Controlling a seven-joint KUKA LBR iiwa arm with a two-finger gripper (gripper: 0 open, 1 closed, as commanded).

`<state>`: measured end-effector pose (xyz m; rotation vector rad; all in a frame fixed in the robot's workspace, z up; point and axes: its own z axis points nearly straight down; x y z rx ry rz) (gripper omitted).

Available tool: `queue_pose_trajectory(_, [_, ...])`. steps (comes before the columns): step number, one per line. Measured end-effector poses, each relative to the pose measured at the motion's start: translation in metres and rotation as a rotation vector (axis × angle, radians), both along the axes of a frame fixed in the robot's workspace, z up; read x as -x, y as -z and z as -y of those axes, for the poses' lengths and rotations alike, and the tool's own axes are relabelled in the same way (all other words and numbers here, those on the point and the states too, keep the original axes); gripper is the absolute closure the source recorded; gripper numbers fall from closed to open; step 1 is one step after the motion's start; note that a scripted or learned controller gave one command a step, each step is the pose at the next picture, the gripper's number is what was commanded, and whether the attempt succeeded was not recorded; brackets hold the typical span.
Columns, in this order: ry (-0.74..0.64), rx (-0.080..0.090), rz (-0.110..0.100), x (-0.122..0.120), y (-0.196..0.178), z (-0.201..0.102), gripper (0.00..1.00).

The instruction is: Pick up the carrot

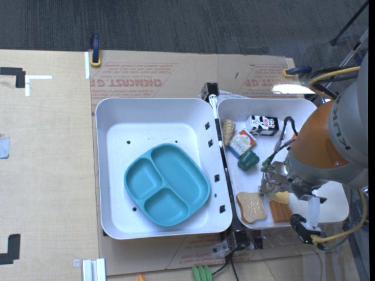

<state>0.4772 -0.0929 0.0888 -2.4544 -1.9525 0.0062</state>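
Observation:
The carrot (279, 212) shows as an orange piece at the front of the right bin (331, 211), between a bread slice (251, 206) and the arm, which partly covers it. The gripper (270, 182) hangs low over the bin just behind and left of the carrot, beside a small yellow piece (283, 196). From this angle nothing can be made out between the gripper and the bin floor.
The right bin also holds a green item (249, 160), a blue and white packet (241, 143), a black and white carton (262, 124) and a beige item (228, 129). A teal divided plate (167, 184) lies in the left bin (117, 127). The arm's orange band (316, 139) overhangs the right bin.

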Motion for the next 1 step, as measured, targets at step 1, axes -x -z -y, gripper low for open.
queue_pose_trajectory(1, [0.000, 0.000, 0.000, 0.0000, 0.0000, 0.0000, 0.00])
